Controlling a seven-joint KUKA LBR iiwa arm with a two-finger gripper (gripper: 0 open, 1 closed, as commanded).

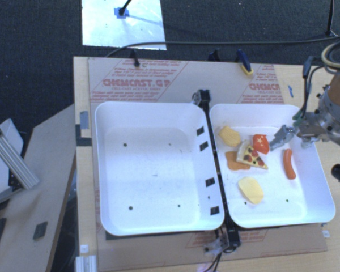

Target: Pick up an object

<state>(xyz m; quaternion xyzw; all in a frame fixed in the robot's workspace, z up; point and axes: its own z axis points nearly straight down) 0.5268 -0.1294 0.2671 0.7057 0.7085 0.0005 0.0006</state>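
Note:
The right bin holds several toy foods: a yellow ridged chip, a red pepper piece, a pizza slice, an orange flat piece, a pale yellow wedge and an orange-red sausage. My gripper hangs over the right bin's upper right part, just right of the red pepper and above the sausage. Nothing shows between its fingers.
The left bin stands beside the right one, joined along a black clipped seam. A blue clamp sits on the board behind. A metal plate lies at the back left. Cables run along the back.

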